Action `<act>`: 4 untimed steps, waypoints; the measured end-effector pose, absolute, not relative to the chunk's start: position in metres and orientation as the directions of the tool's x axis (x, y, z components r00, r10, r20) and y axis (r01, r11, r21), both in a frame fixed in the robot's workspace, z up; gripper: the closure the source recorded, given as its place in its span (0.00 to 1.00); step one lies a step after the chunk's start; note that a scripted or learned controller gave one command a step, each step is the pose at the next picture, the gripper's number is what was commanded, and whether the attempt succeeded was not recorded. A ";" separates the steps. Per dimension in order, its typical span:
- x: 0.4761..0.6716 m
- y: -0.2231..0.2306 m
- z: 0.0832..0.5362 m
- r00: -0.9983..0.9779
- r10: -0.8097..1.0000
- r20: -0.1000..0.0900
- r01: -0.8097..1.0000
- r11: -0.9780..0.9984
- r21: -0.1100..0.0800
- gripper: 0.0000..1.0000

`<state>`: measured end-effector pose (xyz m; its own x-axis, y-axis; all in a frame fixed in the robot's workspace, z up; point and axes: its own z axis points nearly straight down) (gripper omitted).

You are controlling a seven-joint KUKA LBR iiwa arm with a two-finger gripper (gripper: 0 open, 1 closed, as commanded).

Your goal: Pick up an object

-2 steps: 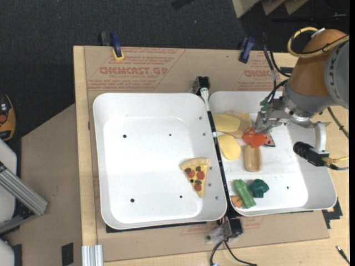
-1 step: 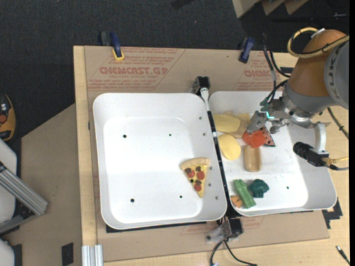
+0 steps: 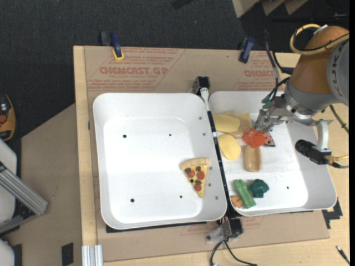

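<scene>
Fingers of the grey two-finger gripper (image 3: 265, 124) were lowered over the red-orange, roundish plastic toy food piece (image 3: 255, 138) in the right shallow white bin (image 3: 310, 198), but whether they were spread or closed on it could not be told from the slanted overhead view; the tips blended into the toy's upper edge.

That red-orange piece lay near the bin's middle, just beside the pale yellow egg-shaped toy (image 3: 229, 147) and touching or nearly touching the tan cylindrical toy (image 3: 252, 159) below it. It looked nearly round, with a small dark-edged point jutting toward the view's right, so its long axis, if any, seemed to run left to right.

To do the grasp well, the fingers would probably need to straddle the piece across its shorter dimension and settle low enough to catch its sides, without nudging the tan cylinder or the yellow rounded toy (image 3: 227, 122) near the divider. A slow, straight lift would best show whether the hold was real.
</scene>
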<state>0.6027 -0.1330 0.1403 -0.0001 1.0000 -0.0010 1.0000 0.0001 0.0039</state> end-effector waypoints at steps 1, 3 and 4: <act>0.603 -0.218 0.302 0.007 1.000 -0.012 1.000 -0.006 0.020 1.00; 0.665 -0.119 0.335 -0.006 1.000 0.006 1.000 0.006 -0.016 1.00; 0.666 0.062 0.372 -0.017 1.000 0.005 1.000 0.017 0.006 1.00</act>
